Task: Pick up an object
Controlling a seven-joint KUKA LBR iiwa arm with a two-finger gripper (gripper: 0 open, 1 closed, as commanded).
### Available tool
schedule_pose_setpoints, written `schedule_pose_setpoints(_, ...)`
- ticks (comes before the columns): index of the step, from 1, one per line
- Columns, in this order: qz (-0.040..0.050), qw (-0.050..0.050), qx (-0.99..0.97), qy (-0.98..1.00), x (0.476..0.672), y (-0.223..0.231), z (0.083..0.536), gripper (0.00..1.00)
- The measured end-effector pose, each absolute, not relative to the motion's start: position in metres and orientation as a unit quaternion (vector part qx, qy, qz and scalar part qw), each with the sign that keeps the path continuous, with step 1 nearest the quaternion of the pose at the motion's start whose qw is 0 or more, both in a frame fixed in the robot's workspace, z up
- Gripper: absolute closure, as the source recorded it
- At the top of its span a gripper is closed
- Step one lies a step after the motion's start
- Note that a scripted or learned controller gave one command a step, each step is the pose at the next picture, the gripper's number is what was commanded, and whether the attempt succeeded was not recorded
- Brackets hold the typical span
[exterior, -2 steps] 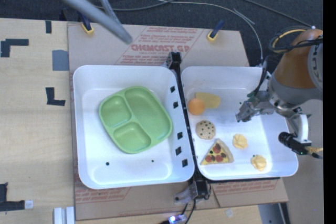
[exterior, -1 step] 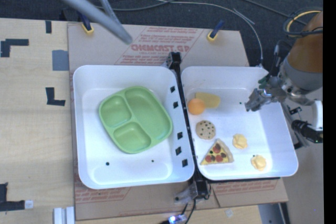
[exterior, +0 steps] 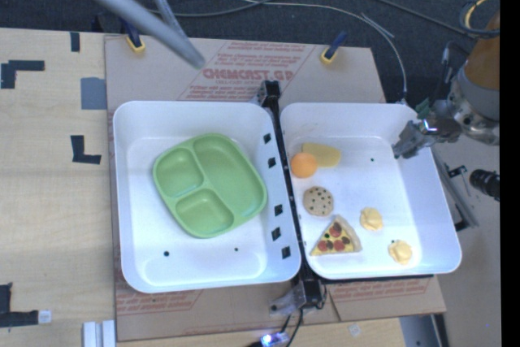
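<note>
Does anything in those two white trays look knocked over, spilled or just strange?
Nothing stands out. The green plate lies flat in the left bin, slightly turned. The orange ball, cookie and pizza slice sit loosely scattered in the right bin, undamaged.

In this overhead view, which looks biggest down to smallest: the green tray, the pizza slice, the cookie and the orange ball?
1. Green tray, by far the largest.
2. Pizza slice.
3. Cookie and orange ball look about alike; the cookie seems a shade wider, but I would not rank them.
</note>
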State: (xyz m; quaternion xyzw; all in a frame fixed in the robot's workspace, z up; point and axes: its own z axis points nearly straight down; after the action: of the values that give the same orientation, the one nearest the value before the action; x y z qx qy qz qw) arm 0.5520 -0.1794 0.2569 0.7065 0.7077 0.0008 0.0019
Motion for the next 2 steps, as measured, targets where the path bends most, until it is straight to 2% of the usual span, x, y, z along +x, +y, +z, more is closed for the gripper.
schedule_pose_setpoints(2,0.0003,0.000,0.705,0.709,0.558,-0.076,0.261,1.00)
